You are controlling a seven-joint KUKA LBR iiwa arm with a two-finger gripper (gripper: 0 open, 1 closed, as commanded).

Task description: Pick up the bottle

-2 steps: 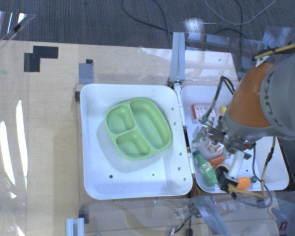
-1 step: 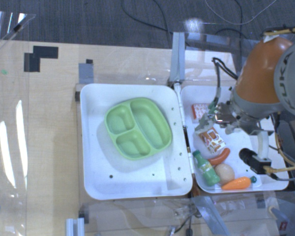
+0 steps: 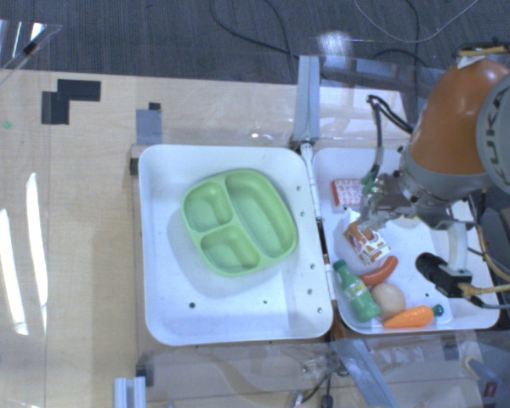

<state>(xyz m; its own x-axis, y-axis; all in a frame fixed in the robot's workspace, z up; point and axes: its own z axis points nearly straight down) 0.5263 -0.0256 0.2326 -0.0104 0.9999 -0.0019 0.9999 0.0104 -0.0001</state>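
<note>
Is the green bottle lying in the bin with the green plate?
No, the bottle lies in the right bin, while the plate sits in the left one.

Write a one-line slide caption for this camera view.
Arm's tool above right bin items; green bottle lies near its front-left corner; green divided plate in left bin.

Green bottle (image 3: 355,290), pale-green plate (image 3: 238,222)

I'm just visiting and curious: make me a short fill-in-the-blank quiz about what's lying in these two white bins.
1. The divided plate in the left bin is ____ in colour.
2. The bottle lies in the ____ bin.
3. The bottle's cap is ____.
4. The carrot lies beside the ____, near the bin's front edge.

Missing words: green; right; green; egg
</note>
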